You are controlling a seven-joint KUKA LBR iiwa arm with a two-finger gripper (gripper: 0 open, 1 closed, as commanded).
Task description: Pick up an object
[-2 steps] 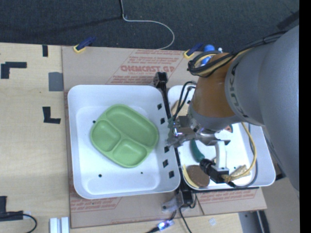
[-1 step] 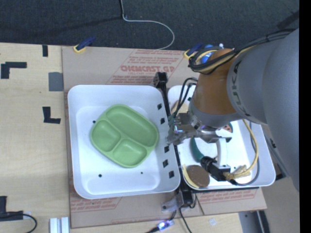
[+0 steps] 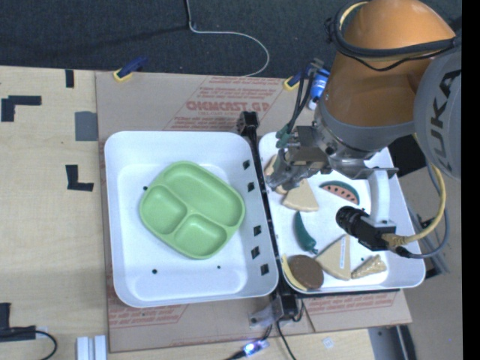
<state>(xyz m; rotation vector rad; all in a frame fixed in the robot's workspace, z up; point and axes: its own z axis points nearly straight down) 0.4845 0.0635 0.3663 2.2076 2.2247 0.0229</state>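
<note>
Right white bin (image 3: 409,280): tan wedge (image 3: 302,198) just beneath the tool (image 3: 283,177).

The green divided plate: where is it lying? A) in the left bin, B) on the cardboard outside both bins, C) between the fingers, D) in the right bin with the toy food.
A: the green divided plate lies flat in the left bin, while the gripper is over the right bin.

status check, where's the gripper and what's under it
Gripper low over right bin, upper left corner. Tan wedge right beside it, nothing seen held. Green plate alone in left bin.
</note>
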